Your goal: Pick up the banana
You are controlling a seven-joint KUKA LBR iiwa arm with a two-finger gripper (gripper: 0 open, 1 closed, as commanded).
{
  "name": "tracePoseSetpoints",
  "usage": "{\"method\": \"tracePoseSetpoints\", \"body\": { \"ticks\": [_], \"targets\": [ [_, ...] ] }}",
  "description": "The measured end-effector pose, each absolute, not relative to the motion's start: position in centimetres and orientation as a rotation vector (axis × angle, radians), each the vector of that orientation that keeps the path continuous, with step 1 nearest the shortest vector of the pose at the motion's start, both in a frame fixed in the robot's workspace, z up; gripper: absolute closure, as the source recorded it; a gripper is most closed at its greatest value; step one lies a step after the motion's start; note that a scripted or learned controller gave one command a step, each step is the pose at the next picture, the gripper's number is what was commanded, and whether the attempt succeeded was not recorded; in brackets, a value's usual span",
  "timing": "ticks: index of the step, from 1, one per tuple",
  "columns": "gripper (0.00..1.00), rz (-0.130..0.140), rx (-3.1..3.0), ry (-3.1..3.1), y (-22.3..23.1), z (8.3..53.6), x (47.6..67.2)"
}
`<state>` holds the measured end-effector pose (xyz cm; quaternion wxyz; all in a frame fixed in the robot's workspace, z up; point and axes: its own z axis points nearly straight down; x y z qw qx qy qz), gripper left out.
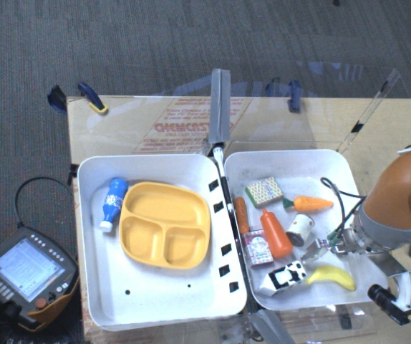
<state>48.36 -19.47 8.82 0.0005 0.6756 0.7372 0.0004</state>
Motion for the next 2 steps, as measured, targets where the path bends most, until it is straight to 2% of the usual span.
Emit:
{"method": "tracePoseSetpoints", "body": {
  "ticks": [1,2],
  "targets": [
    [0.00,0.000,2.035,2.392,-17.8,8.8,47.7],
    [0.00,0.003,1.856,2.534,-20.7,8.9,47.7]
  ]
}}
